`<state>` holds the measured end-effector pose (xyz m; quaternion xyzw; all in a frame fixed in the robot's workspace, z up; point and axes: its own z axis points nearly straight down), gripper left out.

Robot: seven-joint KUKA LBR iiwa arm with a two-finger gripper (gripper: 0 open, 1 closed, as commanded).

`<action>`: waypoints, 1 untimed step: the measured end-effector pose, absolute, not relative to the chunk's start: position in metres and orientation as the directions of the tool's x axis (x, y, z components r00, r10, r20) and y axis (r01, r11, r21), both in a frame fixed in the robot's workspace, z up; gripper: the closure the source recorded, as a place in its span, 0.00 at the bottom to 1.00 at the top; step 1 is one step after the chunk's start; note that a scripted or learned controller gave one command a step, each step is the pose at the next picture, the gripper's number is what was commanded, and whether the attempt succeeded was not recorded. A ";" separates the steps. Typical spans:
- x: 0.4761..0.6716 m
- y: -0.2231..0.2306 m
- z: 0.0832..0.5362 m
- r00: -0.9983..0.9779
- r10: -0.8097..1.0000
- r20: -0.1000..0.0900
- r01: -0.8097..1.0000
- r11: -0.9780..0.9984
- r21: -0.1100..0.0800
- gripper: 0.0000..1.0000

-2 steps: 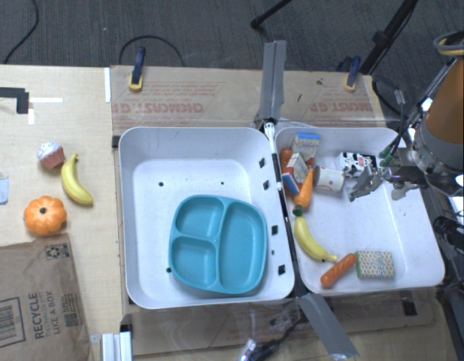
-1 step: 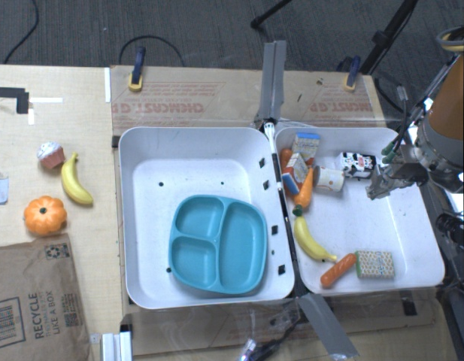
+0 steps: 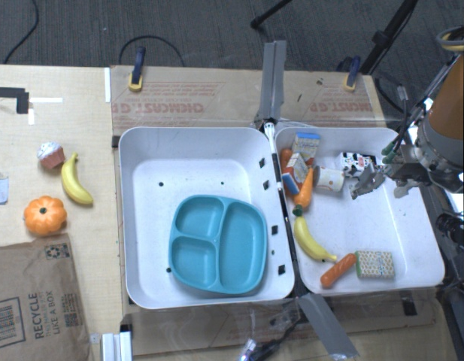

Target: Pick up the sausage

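The sausage (image 3: 337,270) lies untouched at about six o'clock in the right bin (image 3: 420,224), touching the banana (image 3: 313,241) on one end and a speckled sponge block (image 3: 375,264) on the other. The gripper (image 3: 369,180) hovers toward two o'clock in that bin, well apart from it; whether it is apart or together I cannot tell. Reaching, grasping and lifting all remain.

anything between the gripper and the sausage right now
Nothing visible blocks it. The gripper hangs over the right bin, and the sausage lies exposed near the front wall, with a banana touching one end and a sponge beside the other.
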<state>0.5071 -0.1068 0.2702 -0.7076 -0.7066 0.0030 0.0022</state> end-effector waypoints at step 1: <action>0.476 -0.124 0.126 0.166 0.986 0.000 0.986 -0.166 -0.005 0.00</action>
